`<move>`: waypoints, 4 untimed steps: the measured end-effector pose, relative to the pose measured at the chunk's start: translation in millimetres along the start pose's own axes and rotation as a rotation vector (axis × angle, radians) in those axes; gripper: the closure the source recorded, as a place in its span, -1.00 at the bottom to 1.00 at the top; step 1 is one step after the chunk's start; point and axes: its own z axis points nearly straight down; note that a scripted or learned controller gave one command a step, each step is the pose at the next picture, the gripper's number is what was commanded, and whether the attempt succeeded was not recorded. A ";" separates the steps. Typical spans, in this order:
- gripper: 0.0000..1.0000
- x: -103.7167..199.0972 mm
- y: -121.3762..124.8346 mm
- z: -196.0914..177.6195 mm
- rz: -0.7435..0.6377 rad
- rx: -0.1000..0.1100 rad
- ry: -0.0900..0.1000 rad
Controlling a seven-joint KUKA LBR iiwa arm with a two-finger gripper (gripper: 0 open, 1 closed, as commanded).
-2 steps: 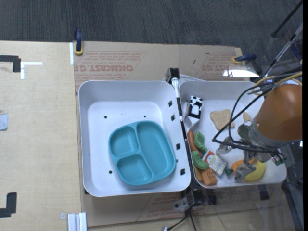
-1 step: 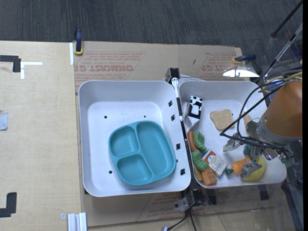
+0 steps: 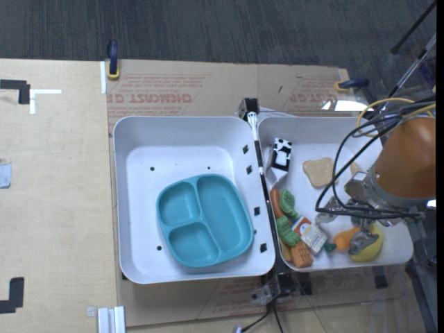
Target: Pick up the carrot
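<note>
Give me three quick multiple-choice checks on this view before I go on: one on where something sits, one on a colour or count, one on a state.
1. Where is the divided plate?
A. In the left bin
B. In the right bin
C. On the bench outside both bins

2. What colour is that plate?
A. Red
B. Teal
C. Black

3. How does the arm stand?
A. Over the left bin
B. Over the right bin
C. Off over the floor

Key: 1 A, the plate lies inside the left bin. 2 B, it is teal against the white bin. 3 B, the arm hangs above the right bin, over the toy food there.
</note>
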 end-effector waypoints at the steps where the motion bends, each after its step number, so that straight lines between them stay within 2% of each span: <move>1: -1.00 6.0 2.7 0.2 -0.084 0.000 0.002; 2: -1.00 23.6 -13.7 0.7 -0.239 -0.004 0.001; 3: 1.00 20.8 -14.8 -8.5 -0.228 -0.001 -0.005; 4: -1.00 20.8 -14.7 -8.4 -0.229 -0.002 -0.005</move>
